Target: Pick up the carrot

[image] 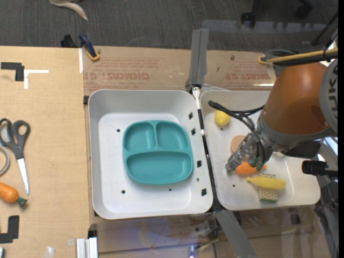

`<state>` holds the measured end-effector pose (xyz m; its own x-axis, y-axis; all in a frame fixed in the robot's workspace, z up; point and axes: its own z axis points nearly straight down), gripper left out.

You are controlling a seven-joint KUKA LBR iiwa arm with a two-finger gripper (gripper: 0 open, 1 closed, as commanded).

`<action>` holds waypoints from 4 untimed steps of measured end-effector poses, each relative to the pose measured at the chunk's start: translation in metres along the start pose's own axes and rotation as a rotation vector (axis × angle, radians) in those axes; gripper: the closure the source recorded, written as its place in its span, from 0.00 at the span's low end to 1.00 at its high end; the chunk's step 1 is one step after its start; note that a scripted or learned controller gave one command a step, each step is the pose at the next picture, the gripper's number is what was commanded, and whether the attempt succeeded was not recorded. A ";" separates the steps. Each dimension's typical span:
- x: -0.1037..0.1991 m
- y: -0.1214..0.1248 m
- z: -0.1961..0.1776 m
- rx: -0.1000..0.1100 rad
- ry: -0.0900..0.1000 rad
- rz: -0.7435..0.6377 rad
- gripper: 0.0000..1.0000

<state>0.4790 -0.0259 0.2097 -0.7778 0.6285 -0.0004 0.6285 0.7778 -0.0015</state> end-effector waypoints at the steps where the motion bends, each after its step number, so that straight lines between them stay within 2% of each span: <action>1: -0.001 0.000 -0.009 0.000 -0.001 -0.001 1.00; 3: -0.004 0.001 -0.026 0.000 -0.005 -0.002 1.00; 4: 0.030 0.036 0.011 0.000 0.001 -0.004 1.00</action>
<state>0.4777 0.0209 0.1982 -0.7805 0.6252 0.0008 0.6252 0.7805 -0.0013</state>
